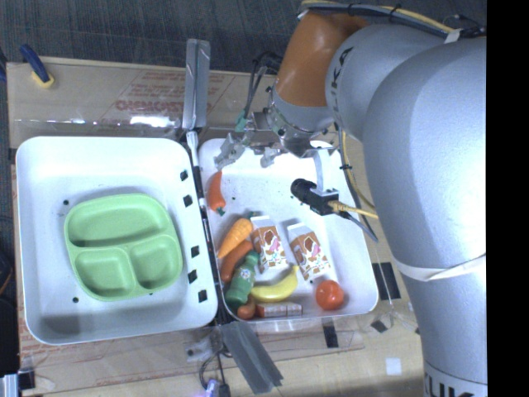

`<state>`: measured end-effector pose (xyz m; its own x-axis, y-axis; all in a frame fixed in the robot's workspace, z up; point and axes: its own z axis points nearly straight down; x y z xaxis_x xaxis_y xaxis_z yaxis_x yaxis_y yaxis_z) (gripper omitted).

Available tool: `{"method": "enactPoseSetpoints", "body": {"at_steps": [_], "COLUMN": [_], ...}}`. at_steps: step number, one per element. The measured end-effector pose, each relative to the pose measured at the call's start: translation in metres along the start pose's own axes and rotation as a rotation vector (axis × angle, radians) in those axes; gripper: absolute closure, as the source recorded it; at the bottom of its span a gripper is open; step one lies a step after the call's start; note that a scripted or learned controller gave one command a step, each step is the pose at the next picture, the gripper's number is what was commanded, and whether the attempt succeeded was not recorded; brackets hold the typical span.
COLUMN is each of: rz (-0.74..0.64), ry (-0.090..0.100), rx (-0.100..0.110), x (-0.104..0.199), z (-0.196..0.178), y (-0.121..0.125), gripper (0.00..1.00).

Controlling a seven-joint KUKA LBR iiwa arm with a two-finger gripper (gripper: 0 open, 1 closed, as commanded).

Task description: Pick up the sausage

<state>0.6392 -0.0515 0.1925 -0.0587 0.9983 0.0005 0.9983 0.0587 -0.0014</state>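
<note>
The sausage [235, 262], a short red-brown link, lies in the right bin [357, 259] among other food. It is wedged between a carrot [234, 233] and a green bottle [242, 280]. My gripper [246, 155] hangs over the far left corner of that bin, well behind the sausage. Its fingers [226, 153] stand apart with nothing between them. The grey arm with its orange band covers the bin's right side.
An orange-red pepper [216, 190] lies by the bin's left wall, just below the gripper. Two snack packets [308, 253], a banana [278, 287] and a tomato [329, 294] fill the near part. The left bin [41, 180] holds a green divided plate [124, 244].
</note>
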Motion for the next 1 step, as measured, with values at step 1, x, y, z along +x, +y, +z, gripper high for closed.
{"method": "enactPoseSetpoints", "body": {"at_steps": [1], "rz": [0.179], "ry": [-0.001], "rx": [0.0], "x": [-0.0324], "z": [-0.0398], "y": [-0.0202], "gripper": [0.0]}}
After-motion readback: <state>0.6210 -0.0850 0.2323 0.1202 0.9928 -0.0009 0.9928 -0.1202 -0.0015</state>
